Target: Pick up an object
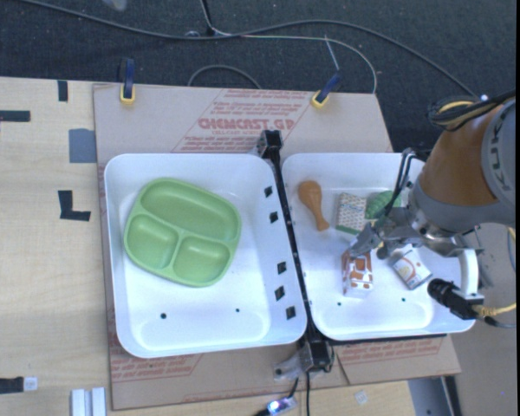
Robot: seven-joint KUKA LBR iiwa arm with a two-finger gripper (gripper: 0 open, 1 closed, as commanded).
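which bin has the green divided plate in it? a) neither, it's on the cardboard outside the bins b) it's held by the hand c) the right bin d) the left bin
d: the green divided plate lies flat in the left bin, while the hand is over the right bin among the small items there.

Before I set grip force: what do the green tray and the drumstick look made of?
Green tray: likely moulded plastic, with a smooth, matte, uniform colour and rounded compartment walls. Drumstick: probably a plastic or rubber toy, with an even tan surface and a soft sheen; the view is too coarse to tell which.
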